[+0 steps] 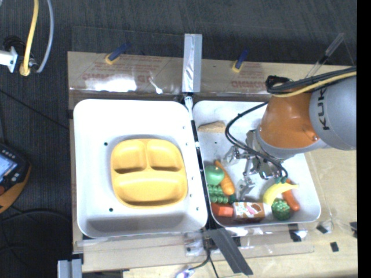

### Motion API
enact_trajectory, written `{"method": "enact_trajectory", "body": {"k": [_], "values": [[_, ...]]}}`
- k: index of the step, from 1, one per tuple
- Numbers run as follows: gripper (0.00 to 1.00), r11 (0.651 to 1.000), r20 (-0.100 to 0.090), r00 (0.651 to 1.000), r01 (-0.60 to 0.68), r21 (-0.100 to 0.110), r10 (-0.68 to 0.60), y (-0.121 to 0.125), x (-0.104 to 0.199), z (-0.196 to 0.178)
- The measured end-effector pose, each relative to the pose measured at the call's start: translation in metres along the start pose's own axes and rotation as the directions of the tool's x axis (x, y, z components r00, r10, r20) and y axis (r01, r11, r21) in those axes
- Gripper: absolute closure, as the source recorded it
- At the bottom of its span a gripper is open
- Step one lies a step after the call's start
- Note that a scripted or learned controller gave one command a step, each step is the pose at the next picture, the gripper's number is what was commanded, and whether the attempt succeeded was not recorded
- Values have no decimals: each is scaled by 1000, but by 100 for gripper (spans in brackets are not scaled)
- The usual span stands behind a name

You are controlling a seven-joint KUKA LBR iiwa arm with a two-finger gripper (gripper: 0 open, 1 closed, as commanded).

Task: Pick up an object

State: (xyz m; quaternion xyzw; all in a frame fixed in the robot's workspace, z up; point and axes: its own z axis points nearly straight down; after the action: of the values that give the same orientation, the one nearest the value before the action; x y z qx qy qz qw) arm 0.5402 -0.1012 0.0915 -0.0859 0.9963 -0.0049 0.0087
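Observation:
My gripper hangs low over the middle of the right bin, under the orange wrist band. Its metal fingers stand apart, open, with bare white floor between them. Toy foods lie along the front of this bin. A green fruit and an orange carrot sit just left of the gripper. A yellow banana lies to its right. A small carton rests in front of the gripper. The gripper holds nothing.
A bread slice lies in the right bin's back left corner. A broccoli and a red-orange piece sit at the front right. The left bin holds a yellow divided tray. Black cables loop off the wrist.

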Motion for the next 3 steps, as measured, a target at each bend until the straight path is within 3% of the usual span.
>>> {"method": "enact_trajectory", "body": {"k": [1, 2, 3], "values": [[0, 1000, 24, 1000, 1, 5, -1, 6, 25, -5], [0, 987, 34, 987, 158, 8, -158, 12, 26, -6], [0, 967, -12, 967, 254, -15, -255, -18, -38, -3]]}}
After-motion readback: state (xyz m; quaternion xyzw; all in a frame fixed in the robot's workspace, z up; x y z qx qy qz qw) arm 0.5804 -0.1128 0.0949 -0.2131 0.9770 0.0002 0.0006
